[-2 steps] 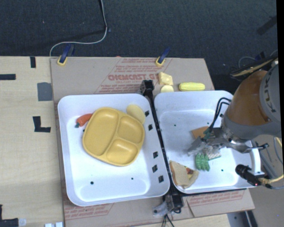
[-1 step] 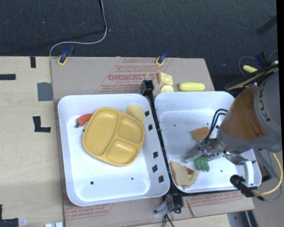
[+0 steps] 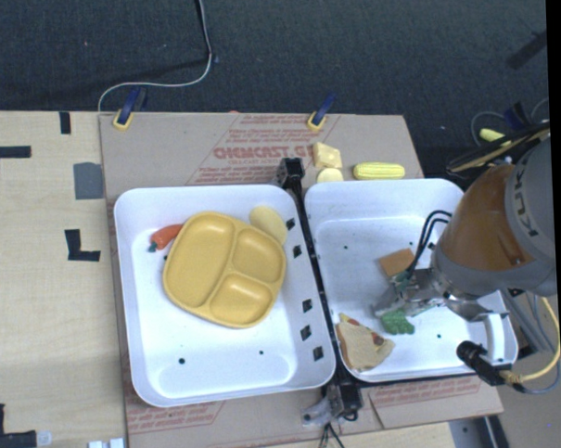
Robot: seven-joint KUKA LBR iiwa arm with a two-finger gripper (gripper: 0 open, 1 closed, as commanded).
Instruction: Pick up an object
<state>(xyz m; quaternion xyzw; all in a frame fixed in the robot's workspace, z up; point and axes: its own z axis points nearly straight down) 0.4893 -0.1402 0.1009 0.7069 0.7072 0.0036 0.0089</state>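
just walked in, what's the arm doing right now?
The arm reaches into the right bin from the right, its gripper low over a small green item. A brown piece and a sandwich-like slice lie nearby. I can't tell whether anything is gripped. The left bin holds a yellow divided tray, with an orange item beside it.

my gripper [image 3: 402, 301] sits low in the right bin [image 3: 354, 211], just above a small green piece [image 3: 397, 324] and beside a brown block [image 3: 396, 262], with a sandwich slice [image 3: 362, 343] near the bin's front corner. the left bin [image 3: 139, 271] holds a yellow divided plate [image 3: 225, 268], an orange carrot [image 3: 166, 235] at its edge and a pale yellow piece [image 3: 269, 222]. a corn cob [image 3: 378, 171] lies on the cardboard [image 3: 166, 149] behind the bins.
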